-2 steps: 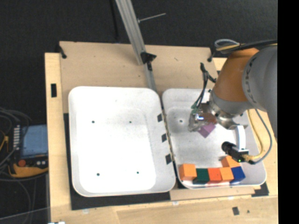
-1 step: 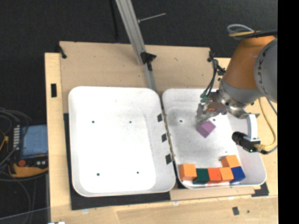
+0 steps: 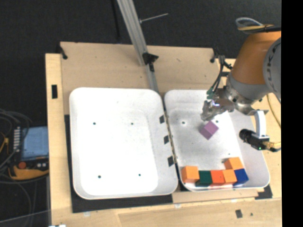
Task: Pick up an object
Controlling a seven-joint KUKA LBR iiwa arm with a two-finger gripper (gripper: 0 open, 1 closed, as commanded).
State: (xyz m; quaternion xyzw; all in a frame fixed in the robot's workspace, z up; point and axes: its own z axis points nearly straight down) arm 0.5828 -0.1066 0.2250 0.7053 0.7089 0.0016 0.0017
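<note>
— Dark floor lies all round the wooden counter [image 3: 113,63]; what sits on it?

— Two shallow white trays side by side. The left tray [image 3: 118,141] lies at nine o'clock of the right tray [image 3: 187,115].

— And the arm [image 3: 253,65]?

— Grey with an orange band, coming in from three o'clock over the right tray. Its gripper [image 3: 209,110] hangs above a purple block [image 3: 209,129], just at that block's twelve o'clock. I cannot tell whether the fingers are spread or pressed together, or whether they touch it.

— Anything else?

— Blocks crowd that tray's six o'clock edge: an orange block [image 3: 190,173], a green block [image 3: 204,177], more orange ones, and a blue block [image 3: 240,175].
</note>
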